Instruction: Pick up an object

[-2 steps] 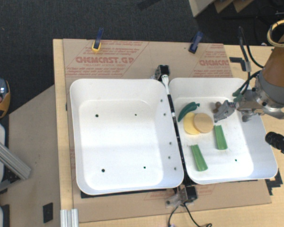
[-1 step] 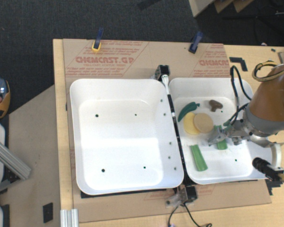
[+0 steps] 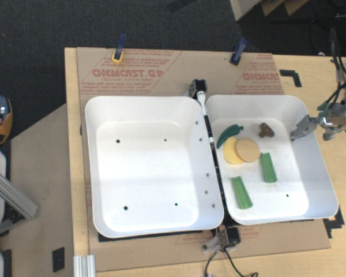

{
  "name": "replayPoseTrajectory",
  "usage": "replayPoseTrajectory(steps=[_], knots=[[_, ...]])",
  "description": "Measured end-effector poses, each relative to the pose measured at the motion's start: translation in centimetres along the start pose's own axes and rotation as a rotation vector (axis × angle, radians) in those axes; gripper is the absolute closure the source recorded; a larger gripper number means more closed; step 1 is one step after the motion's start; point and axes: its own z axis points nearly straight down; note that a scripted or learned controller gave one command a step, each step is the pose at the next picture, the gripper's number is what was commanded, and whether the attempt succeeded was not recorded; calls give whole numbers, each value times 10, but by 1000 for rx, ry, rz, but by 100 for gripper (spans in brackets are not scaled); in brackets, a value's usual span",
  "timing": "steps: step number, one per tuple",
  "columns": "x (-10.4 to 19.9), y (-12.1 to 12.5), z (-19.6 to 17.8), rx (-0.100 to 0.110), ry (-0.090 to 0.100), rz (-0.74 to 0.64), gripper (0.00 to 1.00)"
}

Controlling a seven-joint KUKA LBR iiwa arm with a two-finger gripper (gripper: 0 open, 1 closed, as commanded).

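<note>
In right bin (image 3: 311, 172): round yellow discs (image 3: 242, 152) | flat green bars (image 3: 269, 168)

Scene evenly and brightly lit from above; white bins (image 3: 144, 160) slightly overexposed, soft shadows seen inside rims; dark floor underexposed; mild overall softness.

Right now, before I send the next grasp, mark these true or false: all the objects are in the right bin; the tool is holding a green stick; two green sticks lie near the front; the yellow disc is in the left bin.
1. All objects lie in the right bin: true.
2. The tool holds a green stick: false, it sits by the bin's right rim, apart from the objects.
3. Two green sticks lie toward the front: true.
4. The yellow disc is in the left bin: false, it is in the right one.
</note>
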Motion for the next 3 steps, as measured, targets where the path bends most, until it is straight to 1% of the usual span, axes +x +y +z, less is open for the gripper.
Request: replayPoseTrajectory(steps=[1, 2, 3], knots=[[66, -65, 30, 21, 12, -4, 0], [15, -31, -64, 4, 2, -1, 0], [66, -65, 154, 20, 11, -1, 0]])
